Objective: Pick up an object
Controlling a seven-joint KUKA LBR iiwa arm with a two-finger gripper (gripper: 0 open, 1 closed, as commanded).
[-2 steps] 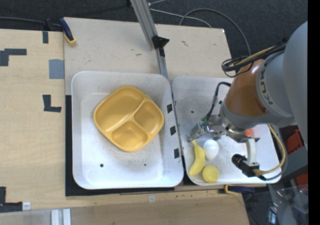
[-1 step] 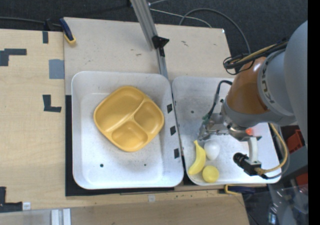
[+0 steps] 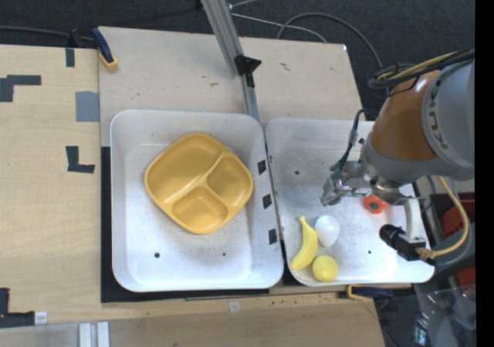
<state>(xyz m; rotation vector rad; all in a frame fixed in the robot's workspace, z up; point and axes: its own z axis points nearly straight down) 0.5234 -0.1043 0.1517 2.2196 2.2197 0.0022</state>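
Leftward, the left bin [image 3: 123, 183] holds a yellow divided plate [image 3: 199, 182]. The right bin [image 3: 309, 145] holds a banana [image 3: 306, 244], white egg [image 3: 327, 230] and lemon [image 3: 325, 267] near its front; whether the fingers [image 3: 333, 191] are wide or narrow, I cannot tell.

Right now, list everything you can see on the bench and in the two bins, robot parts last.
left bin: one, white, image-left half of the bench
right bin: one, white, beside the left bin
divided plate: one, yellow, middle of the left bin
banana: one, yellow, near front of right bin
egg-shaped object: one, white, touching the banana's right side
round fruit: one, yellow, front edge of right bin
small object: one, orange-red, right bin
arm: one, grey and orange, from the right
claw: one, over right bin
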